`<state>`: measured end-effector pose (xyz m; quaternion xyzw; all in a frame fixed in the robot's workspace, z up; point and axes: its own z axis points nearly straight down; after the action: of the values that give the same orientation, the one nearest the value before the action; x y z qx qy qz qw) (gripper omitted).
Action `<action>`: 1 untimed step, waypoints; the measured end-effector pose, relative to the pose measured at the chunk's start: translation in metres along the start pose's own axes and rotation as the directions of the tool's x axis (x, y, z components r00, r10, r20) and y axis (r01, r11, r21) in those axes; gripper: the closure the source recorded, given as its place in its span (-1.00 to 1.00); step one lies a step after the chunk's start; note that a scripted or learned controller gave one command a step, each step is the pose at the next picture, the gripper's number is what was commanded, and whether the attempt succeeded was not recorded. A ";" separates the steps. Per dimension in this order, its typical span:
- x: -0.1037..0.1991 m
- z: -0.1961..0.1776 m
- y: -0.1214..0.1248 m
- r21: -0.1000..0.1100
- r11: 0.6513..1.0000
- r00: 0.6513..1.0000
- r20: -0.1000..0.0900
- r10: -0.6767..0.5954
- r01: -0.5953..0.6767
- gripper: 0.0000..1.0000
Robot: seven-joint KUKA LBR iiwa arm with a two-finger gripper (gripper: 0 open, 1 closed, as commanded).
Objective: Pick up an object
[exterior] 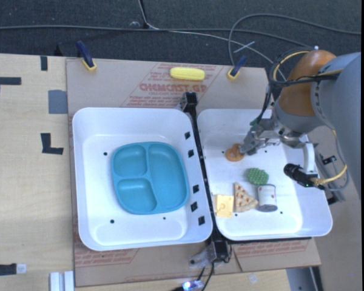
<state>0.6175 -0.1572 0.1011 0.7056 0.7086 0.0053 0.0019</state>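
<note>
Nearest the bench's front edge, in the right bin [315,226], sit a yellow block [223,205], a pizza slice toy [243,197] leaning against it, and a small grey can [266,197] just beside the slice; a green bumpy piece [256,176] lies a little behind them. They are bunched close, which I judge would make any one of them awkward to reach without nudging its neighbours. Further back lies the brown cookie-like piece [234,154], apart from that cluster, and my gripper [250,146] is down right at its edge, touching or nearly so; I take this as my target because it stands alone. Whether I am clenched, released or grasping it I cannot tell from this angle, since my wrist covers the tip. In the left bin [85,126] rests a blue divided plate [150,177], well apart and no obstacle. The black clips on the rim between the bins sit near the cookie and could catch me. Beyond the bins, a yellow banana toy [187,73] lies on the cardboard [121,83].
</note>
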 end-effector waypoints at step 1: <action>0.008 -0.046 -0.003 0.009 1.000 1.000 0.005 0.002 -0.002 1.00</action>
<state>0.6141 -0.1490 0.1475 0.7064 0.7078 0.0005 0.0006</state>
